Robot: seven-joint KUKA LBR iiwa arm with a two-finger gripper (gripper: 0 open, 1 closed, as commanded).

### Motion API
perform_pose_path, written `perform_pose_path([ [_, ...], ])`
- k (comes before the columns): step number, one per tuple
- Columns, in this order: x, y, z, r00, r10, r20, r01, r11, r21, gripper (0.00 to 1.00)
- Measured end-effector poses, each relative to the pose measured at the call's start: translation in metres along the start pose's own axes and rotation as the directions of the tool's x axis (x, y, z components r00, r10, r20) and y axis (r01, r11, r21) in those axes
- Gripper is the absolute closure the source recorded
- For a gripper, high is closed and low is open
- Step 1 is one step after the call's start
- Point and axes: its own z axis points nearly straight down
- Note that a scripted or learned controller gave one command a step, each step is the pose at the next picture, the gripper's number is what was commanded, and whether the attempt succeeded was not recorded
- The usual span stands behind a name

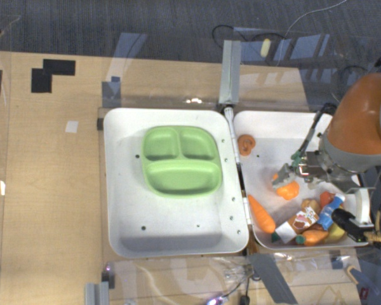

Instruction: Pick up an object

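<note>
The gripper [291, 171] hangs low over the right bin [273, 121], near the middle of its floor, at the end of the grey arm with the orange band [362, 122], which comes in from the view's right. Whether the gripper is clenched or released cannot be told from this angle, and nothing can be seen held in it.

Just below the gripper in the view lies a small rounded orange toy [288, 190]; whether the two touch cannot be told. Further from the gripper, down and to the view's left, a toy carrot [261, 214] lies slantwise against the bin's left wall. Up and to the left of the gripper, apart from it, a brown ring-shaped toy pastry [246, 144] lies by the same wall.

Below and to the right of the gripper, a heap of small toys fills the bin's near corner: a brown-and-white packet [303, 220], a blue piece [331, 211], an orange piece [314, 237] and a yellow piece [336, 234], all pressed together.

Well away to the gripper's left, past the wall between the bins, the left bin [124, 189] holds a green divided plate [181, 159] lying flat in its middle
</note>
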Motion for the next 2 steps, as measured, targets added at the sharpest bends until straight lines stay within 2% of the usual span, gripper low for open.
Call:
perform_pose_path([
  [1, -0.030, 0.035, 0.088, 0.995, -0.102, 0.002, 0.102, 0.995, -0.010, 0.00],
  [2, -0.030, 0.037, 0.077, 0.995, -0.103, 0.003, 0.103, 0.995, -0.016, 1.00],
])
